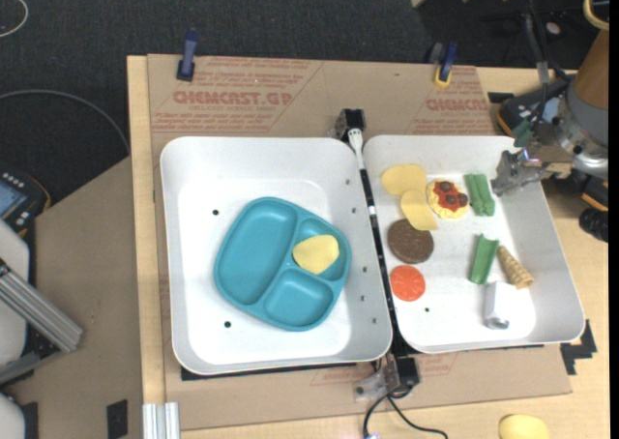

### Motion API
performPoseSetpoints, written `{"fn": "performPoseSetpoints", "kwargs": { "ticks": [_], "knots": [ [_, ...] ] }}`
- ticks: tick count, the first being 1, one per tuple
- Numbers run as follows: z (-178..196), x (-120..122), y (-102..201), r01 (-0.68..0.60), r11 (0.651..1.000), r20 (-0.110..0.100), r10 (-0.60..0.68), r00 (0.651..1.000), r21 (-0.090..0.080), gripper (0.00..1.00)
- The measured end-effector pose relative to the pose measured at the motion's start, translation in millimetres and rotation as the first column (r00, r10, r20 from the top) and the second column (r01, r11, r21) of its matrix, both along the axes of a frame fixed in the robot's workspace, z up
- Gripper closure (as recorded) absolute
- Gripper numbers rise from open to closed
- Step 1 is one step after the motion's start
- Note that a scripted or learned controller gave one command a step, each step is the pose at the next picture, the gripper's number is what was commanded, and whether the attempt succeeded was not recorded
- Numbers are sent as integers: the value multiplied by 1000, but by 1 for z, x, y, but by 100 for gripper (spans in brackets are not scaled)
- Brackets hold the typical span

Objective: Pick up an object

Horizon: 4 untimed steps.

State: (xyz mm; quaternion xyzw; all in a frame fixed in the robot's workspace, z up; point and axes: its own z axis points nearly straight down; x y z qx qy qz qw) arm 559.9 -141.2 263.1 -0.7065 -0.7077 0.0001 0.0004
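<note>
Grey arm enters from the right; its two-finger gripper [510,174] hangs over the right rim of the right shallow white bin [542,316], near the upper right corner. The fingers are small and dark against the bin edge, so how far apart they stand cannot be told, and nothing is seen between them, so no hold can be claimed. Candidate objects all lie loose in the right bin: two pale yellow flat chip-like pieces [410,191] overlapping, a small round pizza-like toy with red topping [448,198] just beside them, a short green block [479,192] closest to the gripper, a dark brown round cookie-like disc [411,241], an orange-red flat disc [407,283], a second green stick [482,259] touching a tan ridged cone-like piece [515,270], and a small grey metallic piece [494,308] near the front rim. Spread apart enough for single grasps, likely why the gripper sits at the edge, lining up on the nearest green block; that's a judgement. The left shallow white bin [193,326] holds a teal three-compartment plastic plate [253,258] with a pale yellow rounded lump [315,252] in its right compartment. Wrist is cut off at the frame's right; the grey piece's identity is unclear.
</note>
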Motion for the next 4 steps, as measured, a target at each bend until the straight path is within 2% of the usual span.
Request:
{"fn": "performPoseSetpoints", "kwargs": {
  "ticks": [1,2,3,4],
  "knots": [
    [-79,-86,16,5,1000,-14,-5,1000,5,100],
    [-161,-81,-27,4,1000,-1,-4,1000,0,100],
    [-177,-79,-56,2,1000,5,-2,1000,-2,100],
    [-142,-80,-84,4,1000,4,-4,1000,-4,100]
  ]
}}
